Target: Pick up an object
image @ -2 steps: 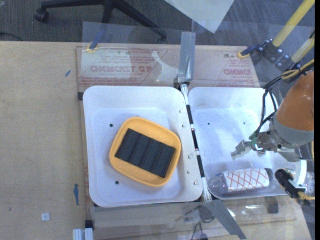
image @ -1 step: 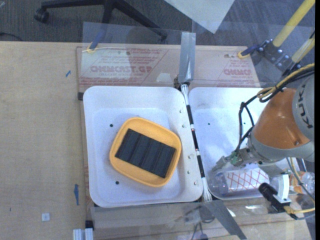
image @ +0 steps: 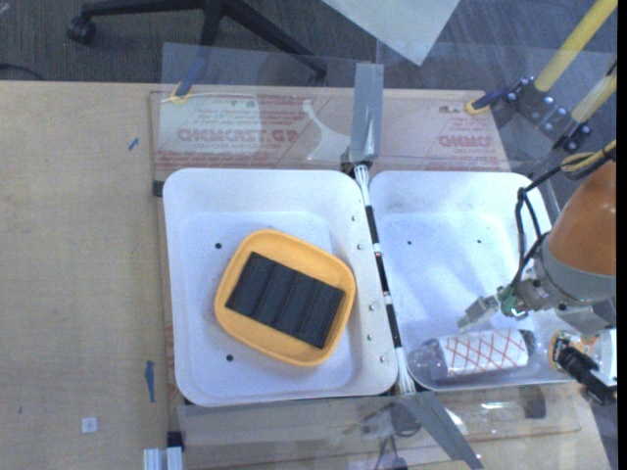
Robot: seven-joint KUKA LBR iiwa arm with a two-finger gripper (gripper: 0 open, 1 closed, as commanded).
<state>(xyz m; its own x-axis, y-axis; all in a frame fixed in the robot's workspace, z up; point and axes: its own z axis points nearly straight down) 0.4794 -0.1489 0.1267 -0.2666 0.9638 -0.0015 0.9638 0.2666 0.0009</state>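
In the left bin (image: 192,213) a yellow block with a black ribbed top (image: 284,295) lies flat near the middle. A red-and-white checkered packet in clear wrap (image: 482,352) rests along the front edge of the right bin (image: 441,213). My gripper (image: 496,309) hangs low over the right bin's right front part. It is just above and slightly behind the packet, apart from it. Nothing shows in its grasp. The grey arm with its orange band (image: 588,233) comes in from the right.
A grey divider strip (image: 377,262) runs between the two bins. Behind them lies a taped cardboard sheet (image: 255,130). Yellow-handled tools (image: 578,37) stand at the back right, and cables (image: 529,213) hang beside the arm. Bare wooden bench (image: 69,262) extends to the left.
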